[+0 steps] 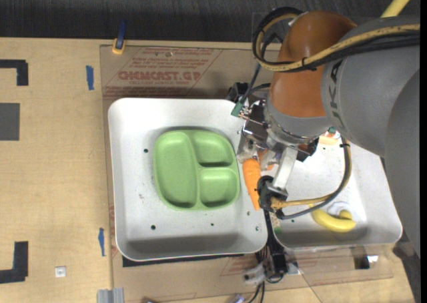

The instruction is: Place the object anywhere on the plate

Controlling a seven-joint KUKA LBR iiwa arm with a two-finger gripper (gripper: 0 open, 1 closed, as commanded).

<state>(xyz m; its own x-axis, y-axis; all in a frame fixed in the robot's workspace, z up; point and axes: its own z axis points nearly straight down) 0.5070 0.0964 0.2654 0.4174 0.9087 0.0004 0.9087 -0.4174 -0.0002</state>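
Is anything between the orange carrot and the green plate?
Nothing visible. The carrot is by the gripper, at the right edge of the left bin; only bare white bin floor separates it from the plate.

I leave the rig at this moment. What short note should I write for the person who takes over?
Gripper: above the wall between the two bins, right of the green plate; grip unclear.
Orange object: close below the gripper, beside the plate's right rim, not on it.
Plate: in the left bin.
Done: nothing placed yet.
Left: bring the orange object onto the plate.
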